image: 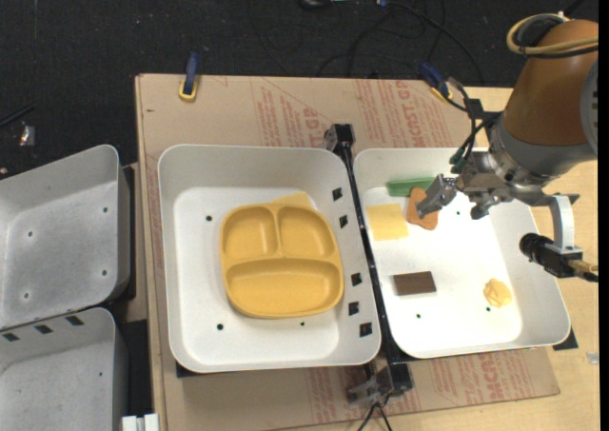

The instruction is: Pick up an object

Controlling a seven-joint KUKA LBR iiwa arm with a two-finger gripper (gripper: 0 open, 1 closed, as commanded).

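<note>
Gripper (pixel 440 199), fingers apart, hovers beside the orange piece (pixel 423 211), and we fear a glancing close could knock it against the yellow block (pixel 386 223).

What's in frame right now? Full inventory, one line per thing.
bins: 2, white, side by side on the bench
divided plate: 1, yellow, middle of left bin
pale yellow block: 1, right bin, upper left
green item: 1, right bin, far edge, behind the block
orange item: 1, right bin, right beside the jaws
brown block: 1, right bin, lower middle
yellow lump: 1, right bin, lower right
clamps: 2, blue and yellow, far bench edge
arm: 1, grey and orange, from the right
jaws: over right bin, by the orange item
</note>
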